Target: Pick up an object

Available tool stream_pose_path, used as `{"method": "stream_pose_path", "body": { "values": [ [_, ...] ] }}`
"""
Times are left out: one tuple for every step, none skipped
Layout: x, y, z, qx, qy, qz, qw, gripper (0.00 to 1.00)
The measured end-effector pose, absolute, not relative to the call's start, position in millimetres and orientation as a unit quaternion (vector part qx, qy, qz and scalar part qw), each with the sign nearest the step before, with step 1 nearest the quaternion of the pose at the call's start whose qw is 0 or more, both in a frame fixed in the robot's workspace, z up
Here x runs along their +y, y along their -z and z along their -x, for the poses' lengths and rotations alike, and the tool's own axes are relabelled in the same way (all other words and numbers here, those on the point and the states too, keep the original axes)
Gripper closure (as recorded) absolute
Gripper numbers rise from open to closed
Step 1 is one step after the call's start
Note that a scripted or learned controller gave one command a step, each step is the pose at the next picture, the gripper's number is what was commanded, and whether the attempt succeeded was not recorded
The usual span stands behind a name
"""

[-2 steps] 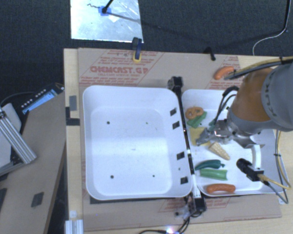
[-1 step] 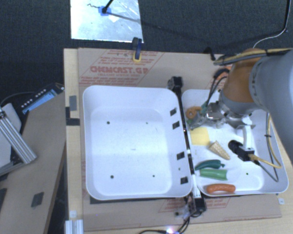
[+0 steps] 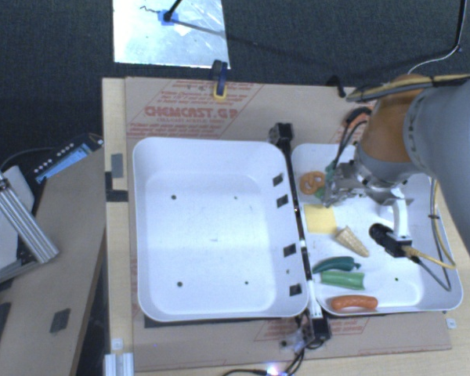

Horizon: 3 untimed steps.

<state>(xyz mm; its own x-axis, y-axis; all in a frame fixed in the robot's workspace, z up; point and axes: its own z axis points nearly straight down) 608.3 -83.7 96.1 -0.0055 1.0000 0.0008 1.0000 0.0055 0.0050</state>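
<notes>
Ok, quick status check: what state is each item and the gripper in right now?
gripper: low in the right bin, by the pretzel; grip unclear
pretzel: flat, at the bin's left wall
yellow slice: flat, loose
cone: on its side
green pepper: lying loose
green block: lying flat
sausage: lying by the near wall
left bin: upright, seated on the bench

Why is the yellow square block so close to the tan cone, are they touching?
Apart. The camera view shows a strip of white bin floor between the flat yellow square block and the tan cone lying lower right of it.
</notes>
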Motion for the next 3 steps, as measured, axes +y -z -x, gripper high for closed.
{"method": "stream_pose_path", "body": {
  "values": [
    [-84, -96, -608.2, 0.709, -0.0018, -0.705, 0.001, 0.00],
    [-85, -85, -645.8, 0.709, -0.0016, -0.705, 0.002, 0.00],
    [-86, -97, -645.7, 0.710, -0.0019, -0.704, 0.003, 1.00]
  ]
}}
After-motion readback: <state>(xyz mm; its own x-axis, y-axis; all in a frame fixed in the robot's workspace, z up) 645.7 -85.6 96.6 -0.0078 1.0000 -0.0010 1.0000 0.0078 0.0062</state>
